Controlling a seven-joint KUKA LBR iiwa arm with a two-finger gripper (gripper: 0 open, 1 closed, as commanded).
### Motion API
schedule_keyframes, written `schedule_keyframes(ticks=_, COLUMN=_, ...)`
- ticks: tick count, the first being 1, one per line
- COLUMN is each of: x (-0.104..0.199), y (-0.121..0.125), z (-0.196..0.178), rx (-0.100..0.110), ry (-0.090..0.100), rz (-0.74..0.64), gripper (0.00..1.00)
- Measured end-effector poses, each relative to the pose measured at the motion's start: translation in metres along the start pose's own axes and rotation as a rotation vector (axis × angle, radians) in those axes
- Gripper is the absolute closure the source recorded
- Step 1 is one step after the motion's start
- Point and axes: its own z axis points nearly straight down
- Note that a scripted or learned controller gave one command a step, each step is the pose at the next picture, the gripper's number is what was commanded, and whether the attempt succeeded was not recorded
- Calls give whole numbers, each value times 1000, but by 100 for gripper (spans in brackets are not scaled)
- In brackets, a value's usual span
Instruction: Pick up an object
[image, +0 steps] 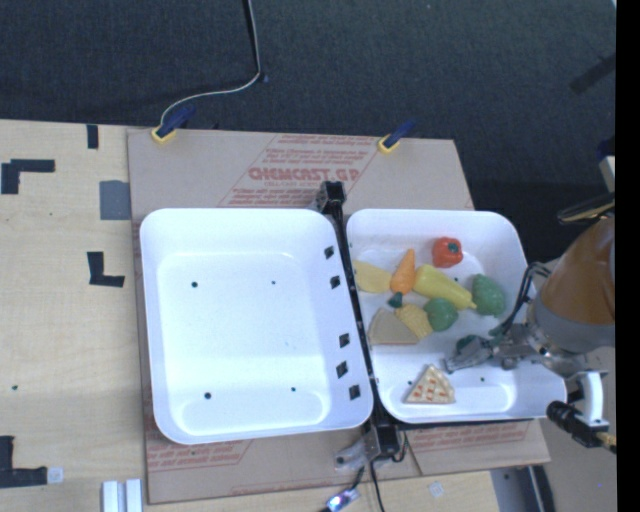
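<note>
The right bin (500, 232) holds several toy foods: a red tomato (447, 250), an orange carrot (403, 270), a long yellow piece (445, 287), a green broccoli-like piece (489, 295), a smaller green piece (442, 314), a tan slice (388, 329) and a pizza slice (431, 386). The grey arm with its orange band (585, 285) comes in from the right. My gripper (468, 352) sits low inside the right bin, on bare floor between the green pieces and the pizza slice. Nothing shows as held in it.
The left bin (240, 320) stands beside the right one, with a black divider strip (345, 310) between them. Both rest on a cardboard sheet (290, 170) fixed with clamps at its far edge. A cable (250, 60) runs over the dark backdrop.
</note>
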Motion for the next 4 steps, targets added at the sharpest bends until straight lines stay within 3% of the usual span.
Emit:
schedule_keyframes(ticks=1, x=-1, y=2, z=-14, rx=-1, ry=-1, rz=-3, gripper=100)
schedule_keyframes(ticks=2, x=-1, y=4, z=-199, rx=-16, ry=-8, rz=-5, gripper=100)
schedule_keyframes(ticks=3, x=0, y=3, z=-407, rx=-19, ry=-11, rz=-6, gripper=100)
schedule_keyframes(ticks=4, x=1, y=3, z=-460, rx=-9, ry=-6, rz=-5, gripper=100)
